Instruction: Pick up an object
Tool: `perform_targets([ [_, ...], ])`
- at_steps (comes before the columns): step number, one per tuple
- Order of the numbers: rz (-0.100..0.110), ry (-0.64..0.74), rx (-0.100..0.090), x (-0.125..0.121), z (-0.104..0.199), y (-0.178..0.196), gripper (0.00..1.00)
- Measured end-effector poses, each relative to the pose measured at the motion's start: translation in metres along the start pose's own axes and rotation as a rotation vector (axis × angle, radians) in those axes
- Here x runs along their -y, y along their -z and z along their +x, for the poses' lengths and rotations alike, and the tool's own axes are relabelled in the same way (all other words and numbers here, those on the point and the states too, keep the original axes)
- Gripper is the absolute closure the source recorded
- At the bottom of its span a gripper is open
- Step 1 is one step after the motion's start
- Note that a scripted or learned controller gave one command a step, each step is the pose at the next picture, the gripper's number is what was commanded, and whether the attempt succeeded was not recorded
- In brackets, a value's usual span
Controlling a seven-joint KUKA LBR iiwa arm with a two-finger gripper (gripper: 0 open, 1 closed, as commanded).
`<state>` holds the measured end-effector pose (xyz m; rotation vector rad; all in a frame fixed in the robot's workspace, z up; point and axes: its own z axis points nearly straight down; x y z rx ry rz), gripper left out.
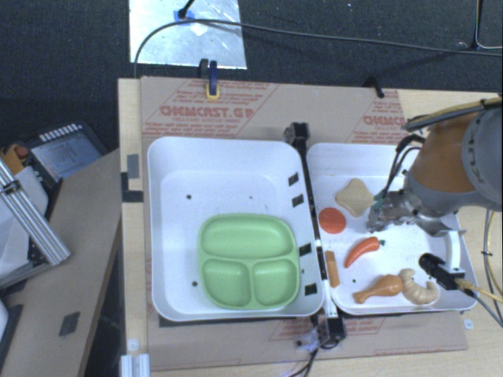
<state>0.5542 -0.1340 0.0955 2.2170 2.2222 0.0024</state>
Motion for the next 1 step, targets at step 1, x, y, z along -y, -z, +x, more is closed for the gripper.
perform_targets([
  [1,-0.003,0.002,0.0,0.0023,0.0091,0.0565,1.0],
])
